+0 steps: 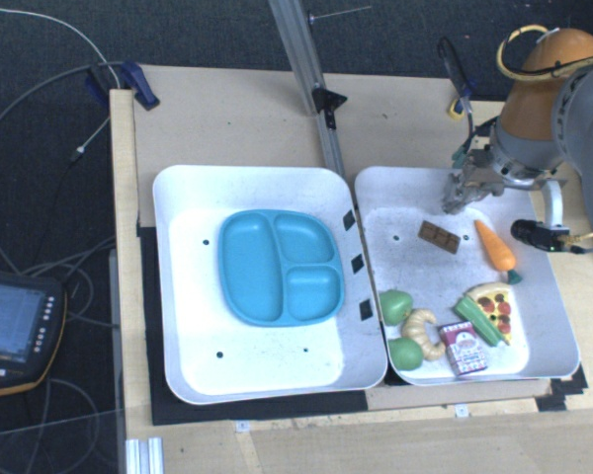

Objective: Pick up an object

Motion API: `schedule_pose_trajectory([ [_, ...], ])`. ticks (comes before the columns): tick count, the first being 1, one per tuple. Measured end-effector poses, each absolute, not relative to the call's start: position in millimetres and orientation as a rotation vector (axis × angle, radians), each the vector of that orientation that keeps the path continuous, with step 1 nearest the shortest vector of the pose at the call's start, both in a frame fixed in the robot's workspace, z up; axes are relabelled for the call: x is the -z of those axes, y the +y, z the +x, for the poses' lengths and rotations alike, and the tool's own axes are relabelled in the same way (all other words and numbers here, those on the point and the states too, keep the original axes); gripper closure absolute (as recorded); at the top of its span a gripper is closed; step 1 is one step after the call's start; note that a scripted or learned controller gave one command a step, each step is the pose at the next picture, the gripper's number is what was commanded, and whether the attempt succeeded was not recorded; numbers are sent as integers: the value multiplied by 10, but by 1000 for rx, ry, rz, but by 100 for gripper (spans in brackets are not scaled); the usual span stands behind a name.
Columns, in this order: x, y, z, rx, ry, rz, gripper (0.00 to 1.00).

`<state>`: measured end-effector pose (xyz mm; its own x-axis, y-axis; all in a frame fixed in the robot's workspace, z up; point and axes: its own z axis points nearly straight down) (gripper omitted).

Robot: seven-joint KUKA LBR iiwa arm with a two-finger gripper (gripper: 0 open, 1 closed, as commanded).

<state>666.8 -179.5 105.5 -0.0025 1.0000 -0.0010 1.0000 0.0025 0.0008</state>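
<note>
The jaws of the gripper (457, 197) point down into the right-hand bin (400, 191) in the upper right of the frame, and from this slanted overhead angle it is impossible to tell how far apart they stand; nothing is visible between them. The grey arm with its orange band enters from the right edge of the frame, just above them.

The nearest thing to pick is a small brown block (439, 236), like a piece of chocolate, lying just below and slightly left of the tips. Its long axis runs nearly left to right, tilted a little down toward the right. An orange carrot (495, 246) lies just to the block's right, angled from upper left to lower right.

Farther down the frame, toward the bin's lower edge, a cluster of toy food sits well apart from the tips: a green pear (395, 305), a tan croissant (425, 330), a second green piece (405, 354), a pizza slice (493, 310) and a small red box (464, 351).

The left-hand bin (178, 265) holds a blue divided plate (280, 266).

Judging from this layout, the block looks the likeliest target, needing a short move down the frame.
</note>
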Motion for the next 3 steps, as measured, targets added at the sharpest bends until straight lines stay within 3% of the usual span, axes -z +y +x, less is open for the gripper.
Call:
schedule_pose_trajectory([
  [2, -2112, -1767, 6693, -6, 2219, 2216, 100],
  [3, -2248, -1281, 6703, -5, 2228, 2214, 100],
])
